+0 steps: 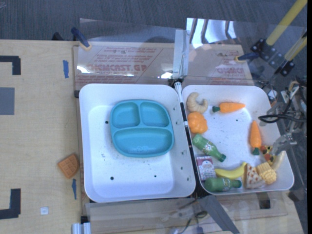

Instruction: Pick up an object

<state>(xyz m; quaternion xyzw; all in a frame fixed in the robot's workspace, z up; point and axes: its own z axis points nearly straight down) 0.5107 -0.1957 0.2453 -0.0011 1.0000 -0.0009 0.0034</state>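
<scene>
right bin (pixel 229 89) crowded with toy food; left bin (pixel 92 130) carries a blue divided plate (pixel 142 128). right bin contents, far to near: pale knobbly piece (pixel 196 101) at the far left corner, lying carrot (pixel 230 107) beside it, round orange fruit (pixel 197 123) against the left wall, upper green bottle (pixel 208 147) lying at a slant, red carton (pixel 205 168) below it, banana (pixel 231 171), lower green bottle (pixel 222 184) along the near wall, pizza slice (pixel 252 176), corn cob (pixel 266 172), and an upright carrot (pixel 255 134) near the right wall. gripper (pixel 280 149) sits at the right rim of that bin amid cables, over the corner that has the upright carrot, corn cob and some small bits i can't make out. whether it is spread wide or pinched narrow i cannot tell; too much clutter there. nothing visibly in its hold; every item i can read lies on the bin floor. judgement: task is at the start or approach stage, no pick achieved. left to do: settle on one item, probably corn cob or upright carrot since they are nearest, close on it, lift it clear. risk: tight packing in that corner, neighbours touching. a waffle piece (pixel 68 165) lies out on the bench, well apart from both bins.
</scene>
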